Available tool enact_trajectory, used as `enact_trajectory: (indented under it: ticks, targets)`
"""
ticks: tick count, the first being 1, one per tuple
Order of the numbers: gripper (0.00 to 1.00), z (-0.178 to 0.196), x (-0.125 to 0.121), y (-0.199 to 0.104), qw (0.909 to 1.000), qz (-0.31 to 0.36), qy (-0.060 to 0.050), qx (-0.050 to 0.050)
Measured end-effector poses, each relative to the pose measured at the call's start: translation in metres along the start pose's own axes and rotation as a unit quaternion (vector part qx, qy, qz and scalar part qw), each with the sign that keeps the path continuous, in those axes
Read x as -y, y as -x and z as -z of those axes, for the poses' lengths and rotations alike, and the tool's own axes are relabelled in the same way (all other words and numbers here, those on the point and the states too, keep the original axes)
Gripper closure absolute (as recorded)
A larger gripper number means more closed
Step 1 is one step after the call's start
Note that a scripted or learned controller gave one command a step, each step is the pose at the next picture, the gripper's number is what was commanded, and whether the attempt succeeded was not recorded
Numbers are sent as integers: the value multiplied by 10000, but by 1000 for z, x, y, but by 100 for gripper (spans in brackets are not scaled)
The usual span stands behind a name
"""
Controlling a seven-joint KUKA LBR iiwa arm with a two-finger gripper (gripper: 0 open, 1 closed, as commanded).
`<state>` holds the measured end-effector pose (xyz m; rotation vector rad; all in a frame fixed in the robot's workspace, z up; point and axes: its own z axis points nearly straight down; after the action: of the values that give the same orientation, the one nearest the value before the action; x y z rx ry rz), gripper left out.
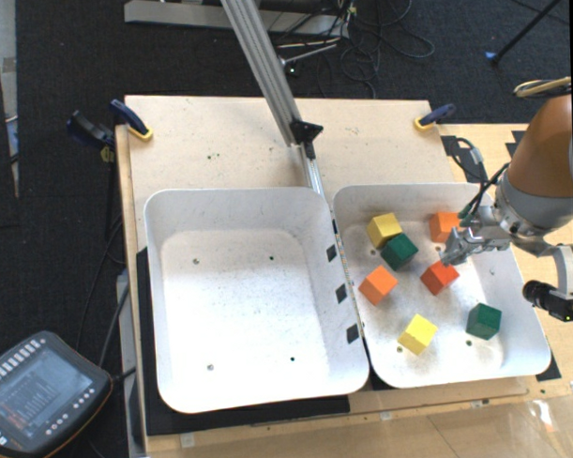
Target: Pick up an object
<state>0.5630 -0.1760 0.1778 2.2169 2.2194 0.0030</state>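
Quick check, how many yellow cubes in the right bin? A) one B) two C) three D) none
B: two yellow cubes lie in the right bin, one near its top beside a green cube, the other lower down, near the front edge.

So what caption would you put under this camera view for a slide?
Gripper poised over a red-orange block in the right bin, among yellow, green and orange blocks; left bin alongside.
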Motion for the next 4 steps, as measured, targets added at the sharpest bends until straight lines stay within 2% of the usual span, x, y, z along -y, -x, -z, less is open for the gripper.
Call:
enact_trajectory:
  ticks: [2,4]
  targets:
    - [100,98,-4,1,10000,10,11,5]
    - [100,94,25,-113,10000,33,-24,-19]
